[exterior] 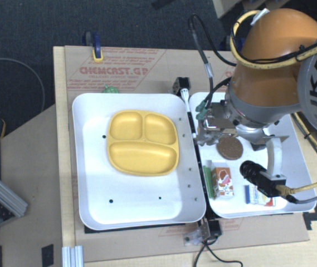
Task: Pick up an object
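We see several things that could be picked. Nearest the arm is a brown disc (229,148), lying flat in the right bin (293,149) near its middle, just below the metal head of the wrist in this view. We cannot tell whether it touches the wrist. Closer to the near rim of the same bin lies a red-and-white packet (223,182). A thin green strip (207,180) sits just beside the packet, along the bin's left wall. To the right of the packet, a blue-and-white box (257,196) shows in part, with the robot's own fittings in front of it.

The arm (275,54) reaches in from the right, and its orange band looms over the far half of the right bin. The jaws are buried in the clutter of metal under the wrist, so we cannot tell whether they are released or clenched, and we see nothing between them.

In the left bin (136,202) a yellow divided plate (143,142) lies flat with its three compartments facing up, towards the far side, well apart from the arm.

Both bins rest side by side on the worktop (68,93), a pale board with red lettering. A blue clamp (96,42) grips its far edge.
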`<state>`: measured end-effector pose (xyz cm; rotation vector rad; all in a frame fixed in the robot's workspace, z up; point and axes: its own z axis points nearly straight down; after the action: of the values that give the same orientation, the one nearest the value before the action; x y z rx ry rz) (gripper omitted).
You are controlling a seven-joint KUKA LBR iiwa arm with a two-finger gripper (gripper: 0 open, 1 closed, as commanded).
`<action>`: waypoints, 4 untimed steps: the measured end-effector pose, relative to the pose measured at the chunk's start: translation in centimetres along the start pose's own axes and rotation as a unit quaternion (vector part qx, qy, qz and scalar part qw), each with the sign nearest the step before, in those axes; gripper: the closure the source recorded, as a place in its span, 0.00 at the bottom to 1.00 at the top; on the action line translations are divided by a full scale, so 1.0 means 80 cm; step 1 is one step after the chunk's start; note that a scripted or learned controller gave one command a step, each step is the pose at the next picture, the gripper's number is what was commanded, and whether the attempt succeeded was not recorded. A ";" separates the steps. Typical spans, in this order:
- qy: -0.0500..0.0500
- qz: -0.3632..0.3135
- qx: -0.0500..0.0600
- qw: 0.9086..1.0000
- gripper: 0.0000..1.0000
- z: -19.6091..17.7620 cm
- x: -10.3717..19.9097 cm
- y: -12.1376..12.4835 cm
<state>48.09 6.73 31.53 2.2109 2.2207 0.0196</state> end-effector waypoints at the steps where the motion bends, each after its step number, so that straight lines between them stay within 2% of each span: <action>1: 0.001 -0.002 0.002 1.000 1.00 -0.097 0.104 0.001; 2: -0.002 0.004 0.005 1.000 1.00 -0.102 0.051 0.000; 3: -0.002 0.005 0.009 1.000 1.00 -0.083 0.007 -0.001; 4: -0.001 0.000 0.005 1.000 1.00 -0.119 0.071 0.000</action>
<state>47.96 12.37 41.05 2.2145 2.2244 0.0074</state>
